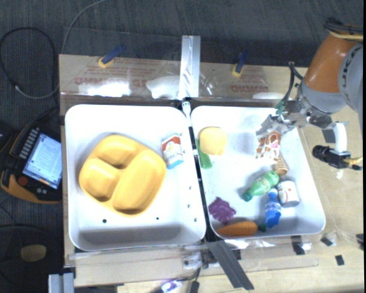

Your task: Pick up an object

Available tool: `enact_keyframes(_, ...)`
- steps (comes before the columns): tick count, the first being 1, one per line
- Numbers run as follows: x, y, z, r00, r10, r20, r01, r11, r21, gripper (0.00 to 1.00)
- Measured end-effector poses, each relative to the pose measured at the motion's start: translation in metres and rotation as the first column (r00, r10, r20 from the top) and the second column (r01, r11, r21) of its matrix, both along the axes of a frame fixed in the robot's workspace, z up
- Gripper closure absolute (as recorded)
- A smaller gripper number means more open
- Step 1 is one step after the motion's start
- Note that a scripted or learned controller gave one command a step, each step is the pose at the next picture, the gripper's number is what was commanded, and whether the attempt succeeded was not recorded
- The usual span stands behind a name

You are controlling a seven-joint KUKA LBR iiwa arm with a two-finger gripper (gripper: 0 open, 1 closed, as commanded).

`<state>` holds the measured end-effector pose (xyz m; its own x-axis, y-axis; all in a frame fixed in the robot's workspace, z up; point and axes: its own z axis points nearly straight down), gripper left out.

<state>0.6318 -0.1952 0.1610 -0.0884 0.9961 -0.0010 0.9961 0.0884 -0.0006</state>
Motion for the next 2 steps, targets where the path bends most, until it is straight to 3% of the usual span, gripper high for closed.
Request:
enact_keyframes(1,-0.013,0.080,0.038,0.999,0.048,-0.001,-0.048,0.999,0.001,1.00)
enact_keyframes(2,-0.074,0.080,0.024,0.939,0.343,0.000,-0.343,0.939,0.001,1.00)
